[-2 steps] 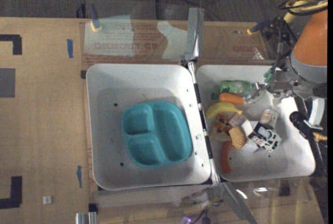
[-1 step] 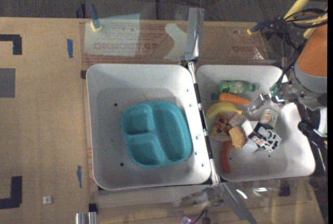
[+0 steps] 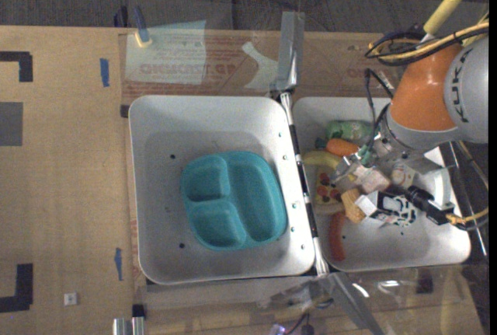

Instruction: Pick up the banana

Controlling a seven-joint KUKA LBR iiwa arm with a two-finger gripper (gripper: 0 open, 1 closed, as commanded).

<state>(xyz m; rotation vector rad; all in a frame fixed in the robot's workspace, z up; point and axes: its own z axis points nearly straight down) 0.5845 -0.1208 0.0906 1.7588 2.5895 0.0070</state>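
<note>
You're in the approach step: the gripper [image 3: 347,172] hangs low in the right bin [image 3: 435,252], just beside the banana [image 3: 320,159], which lies free among the toy food near the bin's left wall. I can't tell how the tool is set. Next, it needs centring over the fruit before closing. The banana looks pale yellow, short, slightly curved, partly hidden.

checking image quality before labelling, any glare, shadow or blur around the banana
Camera view: soft overall. The banana is a small pale shape with vague edges, in the right bin; the end effector hangs beside it, and the arm shades that area. Mild glare on the left bin rim; teal tray evenly lit.
</note>
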